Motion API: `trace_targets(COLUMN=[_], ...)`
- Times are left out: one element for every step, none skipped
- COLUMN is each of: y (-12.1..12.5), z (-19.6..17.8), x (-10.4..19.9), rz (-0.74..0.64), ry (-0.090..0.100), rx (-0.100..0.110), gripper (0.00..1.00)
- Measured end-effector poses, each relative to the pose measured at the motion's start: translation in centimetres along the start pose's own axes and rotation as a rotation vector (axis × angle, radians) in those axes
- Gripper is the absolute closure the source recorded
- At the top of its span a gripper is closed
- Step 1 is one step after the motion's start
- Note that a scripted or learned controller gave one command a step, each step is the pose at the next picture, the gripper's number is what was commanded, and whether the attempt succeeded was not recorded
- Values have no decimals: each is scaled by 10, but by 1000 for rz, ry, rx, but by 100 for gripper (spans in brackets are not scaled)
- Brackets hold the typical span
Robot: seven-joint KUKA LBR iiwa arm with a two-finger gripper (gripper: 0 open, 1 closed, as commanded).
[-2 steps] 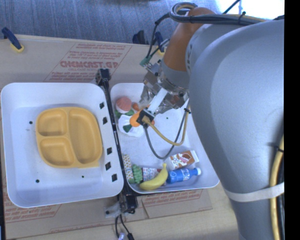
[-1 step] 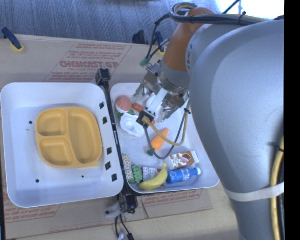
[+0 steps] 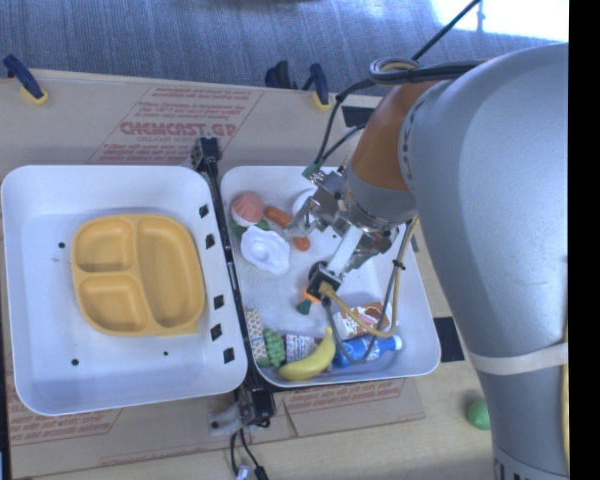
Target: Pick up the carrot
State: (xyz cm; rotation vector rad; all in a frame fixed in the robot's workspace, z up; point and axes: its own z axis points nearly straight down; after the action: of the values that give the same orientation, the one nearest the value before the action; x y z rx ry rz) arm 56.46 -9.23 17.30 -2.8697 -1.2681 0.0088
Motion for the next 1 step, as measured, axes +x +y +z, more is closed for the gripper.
trace_targets(y=[-4], z=[70], x=[-7], rz=[-424], ry=[2], rx=[-3], gripper=[0])
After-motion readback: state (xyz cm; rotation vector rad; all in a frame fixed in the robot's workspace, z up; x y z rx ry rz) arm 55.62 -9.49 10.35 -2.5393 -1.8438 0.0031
